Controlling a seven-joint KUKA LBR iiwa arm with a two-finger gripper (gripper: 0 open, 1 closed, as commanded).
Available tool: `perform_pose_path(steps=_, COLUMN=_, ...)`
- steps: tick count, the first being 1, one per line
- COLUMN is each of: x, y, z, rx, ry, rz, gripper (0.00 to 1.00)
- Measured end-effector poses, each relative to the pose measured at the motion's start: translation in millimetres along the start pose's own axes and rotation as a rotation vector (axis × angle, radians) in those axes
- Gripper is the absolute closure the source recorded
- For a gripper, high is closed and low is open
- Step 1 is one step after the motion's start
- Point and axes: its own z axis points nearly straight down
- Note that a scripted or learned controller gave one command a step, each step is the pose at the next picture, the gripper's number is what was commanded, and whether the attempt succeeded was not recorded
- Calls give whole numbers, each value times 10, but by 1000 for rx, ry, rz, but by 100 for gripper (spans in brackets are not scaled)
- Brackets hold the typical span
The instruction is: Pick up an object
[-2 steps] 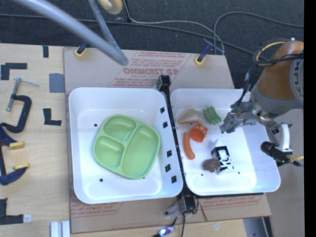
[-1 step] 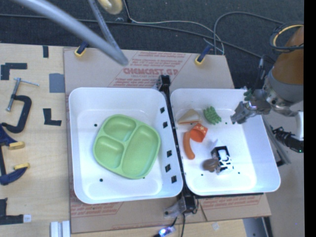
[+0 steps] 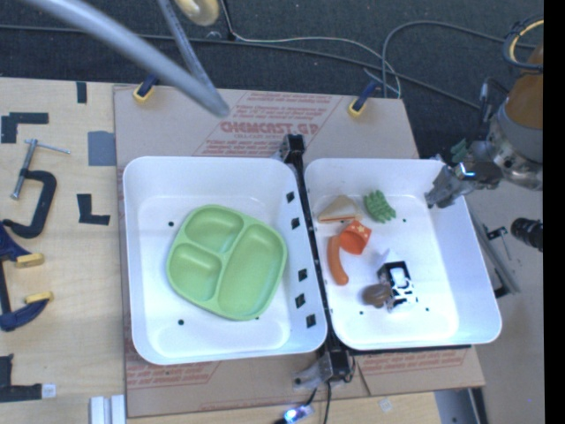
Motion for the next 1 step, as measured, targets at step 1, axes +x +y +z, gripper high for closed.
perform_pose_path(steps=1, x=568, y=-33, z=-2, rx=5, ry=2, rz=-4, gripper=100)
